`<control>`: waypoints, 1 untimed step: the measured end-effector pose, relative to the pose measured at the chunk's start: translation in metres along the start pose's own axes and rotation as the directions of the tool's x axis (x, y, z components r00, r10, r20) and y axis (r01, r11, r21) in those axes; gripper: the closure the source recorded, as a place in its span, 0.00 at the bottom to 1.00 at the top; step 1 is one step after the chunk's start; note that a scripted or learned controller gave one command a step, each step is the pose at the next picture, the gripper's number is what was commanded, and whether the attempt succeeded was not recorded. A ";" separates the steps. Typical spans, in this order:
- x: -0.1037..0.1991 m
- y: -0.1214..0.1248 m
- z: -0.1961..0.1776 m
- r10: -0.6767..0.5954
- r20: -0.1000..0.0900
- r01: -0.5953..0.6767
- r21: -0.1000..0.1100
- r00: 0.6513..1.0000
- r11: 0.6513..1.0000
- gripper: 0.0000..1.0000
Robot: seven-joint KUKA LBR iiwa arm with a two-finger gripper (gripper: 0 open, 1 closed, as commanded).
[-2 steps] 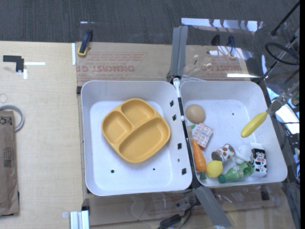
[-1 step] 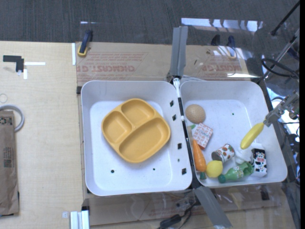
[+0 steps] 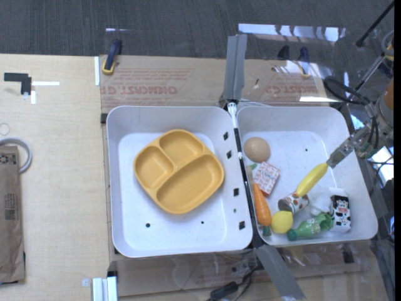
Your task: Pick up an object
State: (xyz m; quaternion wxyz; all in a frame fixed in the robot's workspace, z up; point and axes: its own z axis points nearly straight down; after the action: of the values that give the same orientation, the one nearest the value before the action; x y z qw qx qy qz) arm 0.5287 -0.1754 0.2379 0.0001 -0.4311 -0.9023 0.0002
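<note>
Gripper (image 3: 336, 157): slim grey tip, slanting down-left into the right bin (image 3: 357, 180) from its right wall. We cannot tell whether it is open or closed. The tip sits just beside the upper end of the banana (image 3: 311, 179); we cannot tell whether they touch. The arm (image 3: 376, 130) runs off to the right, over the bin's rim.

Writing: the cardboard sheet (image 3: 150, 83) under the bins carries red print, too faint for us to read surely. The red-and-white packet (image 3: 266, 177) and the cow-patterned carton (image 3: 340, 212) carry print too small to read.

Room: the right bin is crowded along its left and near sides with a brown egg-shaped object (image 3: 256, 149), carrot (image 3: 261, 205), lemon (image 3: 282, 221) and green bottle (image 3: 311, 226). We note bare floor at its far right. The left bin (image 3: 125, 231) holds a yellow divided plate (image 3: 178, 171), with bare floor around it.
</note>
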 end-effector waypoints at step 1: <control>-0.012 -0.061 -0.055 -0.057 0.003 0.057 0.000 0.998 0.998 1.00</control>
State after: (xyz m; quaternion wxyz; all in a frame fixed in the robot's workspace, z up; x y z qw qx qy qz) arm 0.4885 -0.2227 0.2934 -0.0012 -0.4050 -0.9143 0.0006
